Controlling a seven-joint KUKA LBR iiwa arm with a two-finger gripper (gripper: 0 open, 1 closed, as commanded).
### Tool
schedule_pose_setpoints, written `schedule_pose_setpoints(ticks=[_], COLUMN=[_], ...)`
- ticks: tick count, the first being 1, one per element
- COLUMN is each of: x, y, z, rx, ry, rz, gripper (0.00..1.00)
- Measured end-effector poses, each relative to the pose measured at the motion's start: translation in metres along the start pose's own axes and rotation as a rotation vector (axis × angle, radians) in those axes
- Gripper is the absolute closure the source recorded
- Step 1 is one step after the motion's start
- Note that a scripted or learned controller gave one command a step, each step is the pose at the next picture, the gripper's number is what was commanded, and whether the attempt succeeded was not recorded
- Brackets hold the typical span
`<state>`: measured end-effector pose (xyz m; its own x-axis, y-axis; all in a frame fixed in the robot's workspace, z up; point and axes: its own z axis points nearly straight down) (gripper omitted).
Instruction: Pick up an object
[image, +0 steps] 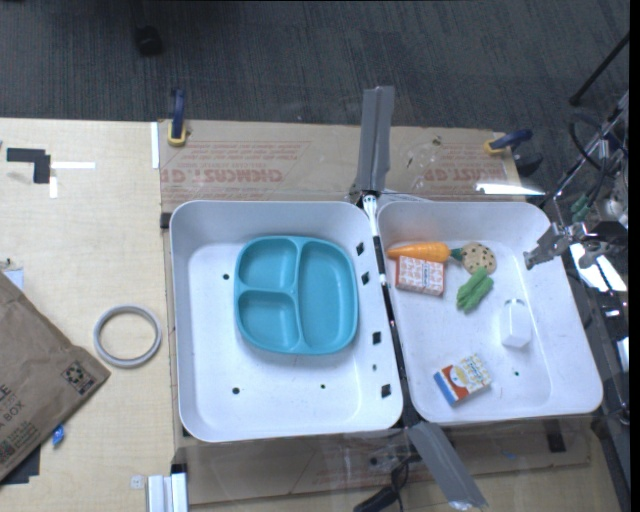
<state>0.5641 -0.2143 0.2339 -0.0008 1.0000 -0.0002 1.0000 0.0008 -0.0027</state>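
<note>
Gripper (540, 252) at right bin (580, 330) far-right rim, grip state unclear, nothing seen held. Nearest object: white piece (516, 324), inside bin, just below-left of gripper, long axis near-vertical.

The desk (80, 230) is a pale wood surface. A ring of grey tape (127, 335) lies flat on it, just beside the left bin's outer wall. A brown cardboard box (35, 375) sits tilted at the lower left corner, partly cut off by the frame edge. A black L-shaped mark (30, 162) and a white strip (70, 167) are at the upper left. A printed cardboard sheet (270, 165) lies behind both bins, held by two blue-and-yellow clamps (178, 125), one at each end. Dark carpet (300, 50) lies beyond the desk.
</note>
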Motion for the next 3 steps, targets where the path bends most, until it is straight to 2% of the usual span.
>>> schedule_pose_setpoints(ticks=[1,2,3], x=[0.004,0.041,0.088], y=[0.045,0.029,0.024], z=[0.108,0.137,0.138], rx=[-0.001,-0.013,-0.01], ry=[0.0,-0.003,-0.002], rz=[-0.175,-0.271,-0.257], gripper=[0.0,0.0,0.0])
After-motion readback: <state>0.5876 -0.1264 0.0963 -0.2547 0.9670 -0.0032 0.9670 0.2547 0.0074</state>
